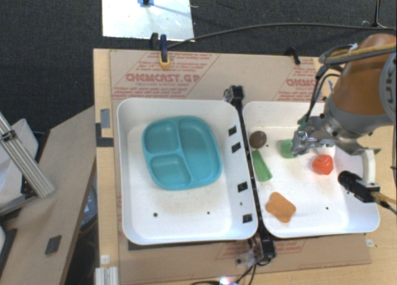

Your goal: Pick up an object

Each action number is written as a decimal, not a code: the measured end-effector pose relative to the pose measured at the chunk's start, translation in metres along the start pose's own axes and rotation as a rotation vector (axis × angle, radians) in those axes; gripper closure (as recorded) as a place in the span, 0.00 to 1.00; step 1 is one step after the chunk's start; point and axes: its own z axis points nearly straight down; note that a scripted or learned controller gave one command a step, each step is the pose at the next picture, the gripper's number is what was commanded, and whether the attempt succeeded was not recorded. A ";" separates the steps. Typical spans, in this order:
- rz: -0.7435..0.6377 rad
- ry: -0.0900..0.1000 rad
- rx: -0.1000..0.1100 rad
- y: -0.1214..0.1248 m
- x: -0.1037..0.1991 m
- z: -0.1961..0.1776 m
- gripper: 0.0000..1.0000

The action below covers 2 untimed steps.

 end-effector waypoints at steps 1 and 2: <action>0.000 0.001 0.000 0.010 0.052 -0.011 1.00; -0.001 0.001 0.000 0.017 0.096 -0.014 1.00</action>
